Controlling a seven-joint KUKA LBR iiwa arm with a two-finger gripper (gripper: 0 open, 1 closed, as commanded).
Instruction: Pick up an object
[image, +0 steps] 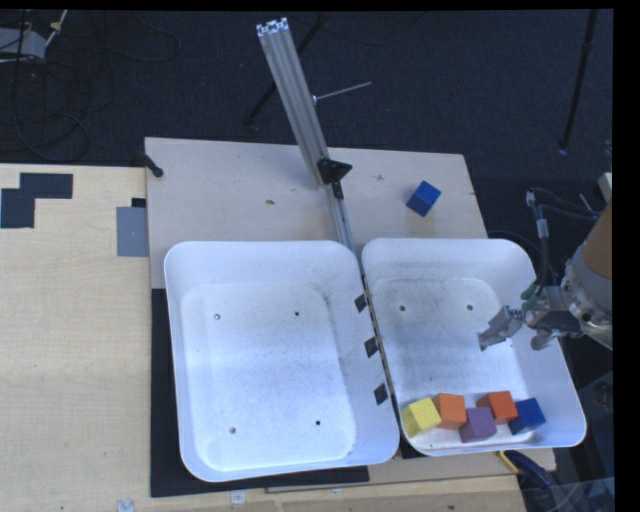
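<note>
We see the gripper (520, 328) hovering over the right bin (440, 262) with its fingers spread and nothing between them. The blocks (474, 414) sit clustered along that bin's near edge, apart from it.

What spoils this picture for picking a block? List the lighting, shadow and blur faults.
Camera view: lighting is even and soft, no glare on the white bins; the floor beyond the bench falls into near black; the gripper is smeared and soft at the right bin's rim; the cluster of blocks casts little shadow, so edges between neighbours blend; the lone blue block reads sharply.
</note>
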